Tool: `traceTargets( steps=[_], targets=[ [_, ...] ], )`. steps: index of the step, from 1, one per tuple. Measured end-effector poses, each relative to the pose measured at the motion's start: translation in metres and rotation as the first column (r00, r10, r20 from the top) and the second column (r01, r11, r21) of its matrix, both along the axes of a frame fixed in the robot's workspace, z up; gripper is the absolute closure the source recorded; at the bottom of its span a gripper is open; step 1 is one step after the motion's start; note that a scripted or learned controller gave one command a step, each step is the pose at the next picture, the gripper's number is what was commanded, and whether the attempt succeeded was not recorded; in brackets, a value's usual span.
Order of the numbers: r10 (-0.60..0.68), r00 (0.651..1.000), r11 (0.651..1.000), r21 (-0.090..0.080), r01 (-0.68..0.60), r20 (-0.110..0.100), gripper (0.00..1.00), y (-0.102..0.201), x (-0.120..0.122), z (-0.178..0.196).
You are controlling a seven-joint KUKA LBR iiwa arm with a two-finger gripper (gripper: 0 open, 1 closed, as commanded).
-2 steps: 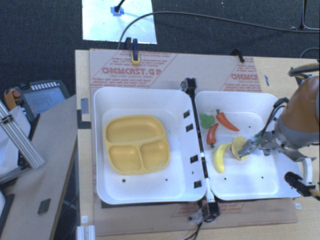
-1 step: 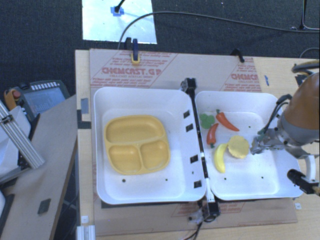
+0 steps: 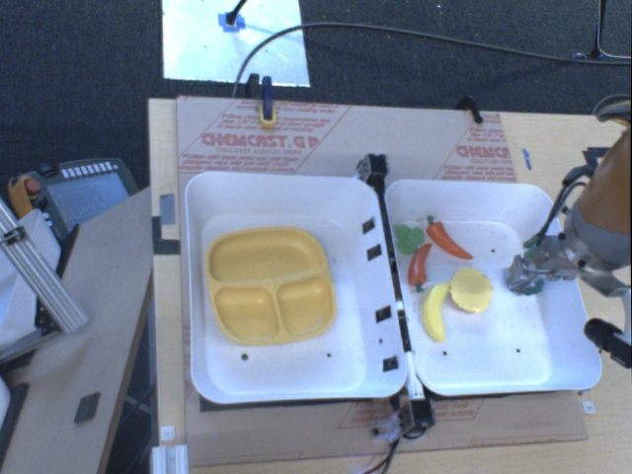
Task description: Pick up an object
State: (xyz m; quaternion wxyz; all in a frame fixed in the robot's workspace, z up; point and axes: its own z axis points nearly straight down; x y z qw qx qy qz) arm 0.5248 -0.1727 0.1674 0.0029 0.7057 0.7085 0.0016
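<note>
Claw (image 3: 525, 276) aperture and contents cannot be determined; descending here, right of the yellow round object (image 3: 471, 290), risks closing on nothing.

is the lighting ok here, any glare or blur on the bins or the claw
Camera view: lighting is even, with the two white bins bright but not washed out; soft shadows fall beside the banana and the yellow tray; the claw looks slightly blurred, its detail too soft to read; the floor sheet glares pale.

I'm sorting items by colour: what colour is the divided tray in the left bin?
Yellow. The divided tray shows plainly in the camera view, lying in the left bin.
</note>
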Motion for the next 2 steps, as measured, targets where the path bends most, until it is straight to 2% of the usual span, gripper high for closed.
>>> traceTargets(
  steps=[2],
  targets=[
    [0.001,1.0,1.0,-0.001,-0.001,0.002,1.0,-0.012,0.002,0.126]
  ],
)
